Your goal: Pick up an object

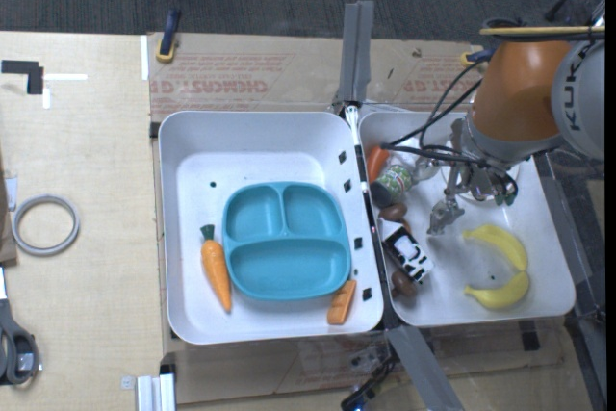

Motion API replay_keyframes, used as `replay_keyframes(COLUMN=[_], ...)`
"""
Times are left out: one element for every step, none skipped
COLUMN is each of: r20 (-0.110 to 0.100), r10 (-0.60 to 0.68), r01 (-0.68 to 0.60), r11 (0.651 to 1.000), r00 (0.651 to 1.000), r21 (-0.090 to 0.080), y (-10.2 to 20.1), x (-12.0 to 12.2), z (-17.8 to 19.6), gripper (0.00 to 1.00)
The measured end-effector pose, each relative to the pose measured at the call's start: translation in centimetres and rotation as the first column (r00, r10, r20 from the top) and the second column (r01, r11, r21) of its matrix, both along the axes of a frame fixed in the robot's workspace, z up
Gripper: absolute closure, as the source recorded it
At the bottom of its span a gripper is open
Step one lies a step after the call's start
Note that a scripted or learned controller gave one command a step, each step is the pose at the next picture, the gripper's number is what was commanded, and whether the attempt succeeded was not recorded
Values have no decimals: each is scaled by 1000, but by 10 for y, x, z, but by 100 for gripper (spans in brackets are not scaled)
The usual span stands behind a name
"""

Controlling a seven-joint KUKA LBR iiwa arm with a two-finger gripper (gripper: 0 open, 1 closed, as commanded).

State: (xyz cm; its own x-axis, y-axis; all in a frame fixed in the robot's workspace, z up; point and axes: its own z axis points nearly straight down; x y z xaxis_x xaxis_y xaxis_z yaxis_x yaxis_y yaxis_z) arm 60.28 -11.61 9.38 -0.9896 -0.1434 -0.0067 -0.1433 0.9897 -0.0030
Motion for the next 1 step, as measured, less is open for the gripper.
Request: replay_keyframes(r20=[-1], r10=[-324], r01=[324], r11=[946], r00=[946], r21=[2], y=[-103], x=[-30], z=[0], gripper=[0])
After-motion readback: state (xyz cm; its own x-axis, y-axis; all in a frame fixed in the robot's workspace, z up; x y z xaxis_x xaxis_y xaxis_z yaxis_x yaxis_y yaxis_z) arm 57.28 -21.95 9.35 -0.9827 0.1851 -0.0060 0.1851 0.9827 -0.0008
